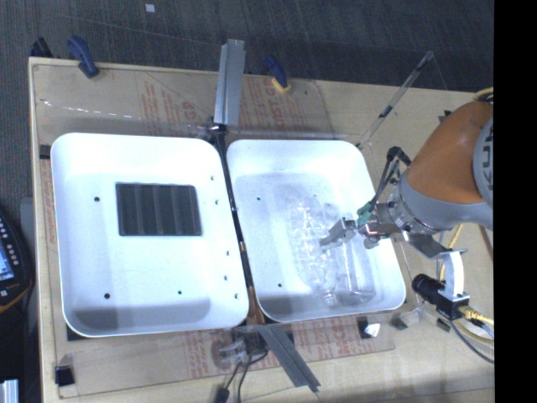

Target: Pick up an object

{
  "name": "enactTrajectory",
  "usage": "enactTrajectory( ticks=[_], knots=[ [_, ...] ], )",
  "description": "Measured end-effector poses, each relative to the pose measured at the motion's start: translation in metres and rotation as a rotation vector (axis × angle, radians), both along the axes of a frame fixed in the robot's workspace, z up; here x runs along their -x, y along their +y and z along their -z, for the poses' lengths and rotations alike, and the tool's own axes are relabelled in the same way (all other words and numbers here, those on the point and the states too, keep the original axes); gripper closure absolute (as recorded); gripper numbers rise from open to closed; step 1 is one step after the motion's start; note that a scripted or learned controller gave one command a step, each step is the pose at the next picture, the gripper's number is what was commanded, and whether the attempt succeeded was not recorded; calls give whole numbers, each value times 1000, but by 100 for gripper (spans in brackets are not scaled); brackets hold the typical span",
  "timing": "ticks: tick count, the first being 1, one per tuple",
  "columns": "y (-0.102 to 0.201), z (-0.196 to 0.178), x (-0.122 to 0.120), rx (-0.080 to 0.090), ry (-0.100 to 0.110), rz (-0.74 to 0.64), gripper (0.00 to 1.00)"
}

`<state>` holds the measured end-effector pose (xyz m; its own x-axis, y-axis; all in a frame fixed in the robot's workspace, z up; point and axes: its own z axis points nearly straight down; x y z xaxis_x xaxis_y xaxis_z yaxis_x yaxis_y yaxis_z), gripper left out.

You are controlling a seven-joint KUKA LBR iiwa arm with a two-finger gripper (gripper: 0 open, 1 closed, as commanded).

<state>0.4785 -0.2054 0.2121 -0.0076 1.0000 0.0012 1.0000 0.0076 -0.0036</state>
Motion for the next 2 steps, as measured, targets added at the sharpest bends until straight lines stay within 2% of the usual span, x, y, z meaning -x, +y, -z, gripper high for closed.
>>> enactTrajectory(
  ticks=[1,2],
  knots=[
    [-4,9,1,-2,1,41,0],
    [3,49,-58,1,1,143,0]
  ],
)
